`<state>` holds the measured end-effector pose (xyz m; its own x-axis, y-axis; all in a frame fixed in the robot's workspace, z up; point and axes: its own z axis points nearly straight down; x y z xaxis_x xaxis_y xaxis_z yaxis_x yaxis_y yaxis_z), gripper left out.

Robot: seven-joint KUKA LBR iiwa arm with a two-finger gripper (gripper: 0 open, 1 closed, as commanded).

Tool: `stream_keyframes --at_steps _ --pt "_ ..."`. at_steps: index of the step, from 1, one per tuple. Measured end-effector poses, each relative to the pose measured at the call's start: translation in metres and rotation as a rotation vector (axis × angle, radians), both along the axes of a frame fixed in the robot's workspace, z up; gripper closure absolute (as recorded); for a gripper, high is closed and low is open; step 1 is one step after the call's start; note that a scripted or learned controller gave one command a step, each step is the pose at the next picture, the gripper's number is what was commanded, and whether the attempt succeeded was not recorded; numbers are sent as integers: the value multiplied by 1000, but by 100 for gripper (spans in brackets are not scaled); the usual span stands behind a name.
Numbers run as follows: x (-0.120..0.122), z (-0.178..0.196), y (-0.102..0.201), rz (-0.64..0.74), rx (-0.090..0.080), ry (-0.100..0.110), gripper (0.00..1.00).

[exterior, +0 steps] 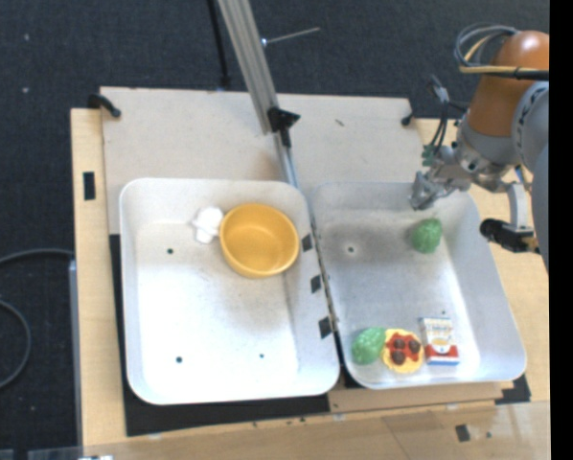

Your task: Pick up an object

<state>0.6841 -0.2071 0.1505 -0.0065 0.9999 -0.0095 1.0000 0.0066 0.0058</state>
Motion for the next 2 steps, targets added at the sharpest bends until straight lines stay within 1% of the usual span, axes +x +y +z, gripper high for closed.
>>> stream_keyframes --at_steps 1,2 --pt "-4 47 1 -6 8 -1 100" --pt "-3 55 0 -4 9 1 100"
